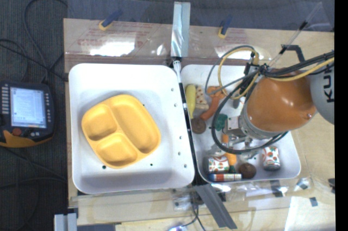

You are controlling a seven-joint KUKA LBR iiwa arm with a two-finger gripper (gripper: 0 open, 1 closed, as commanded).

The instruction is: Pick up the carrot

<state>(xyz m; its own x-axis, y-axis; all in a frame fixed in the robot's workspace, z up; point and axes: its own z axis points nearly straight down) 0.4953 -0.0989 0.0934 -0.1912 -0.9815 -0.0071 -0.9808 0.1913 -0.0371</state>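
Camera view: arm (283, 99) hangs over right bin (291, 167).

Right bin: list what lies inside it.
The right bin holds a banana, an orange carrot-like piece, a can, a marker and brown lumps. The arm covers its middle.
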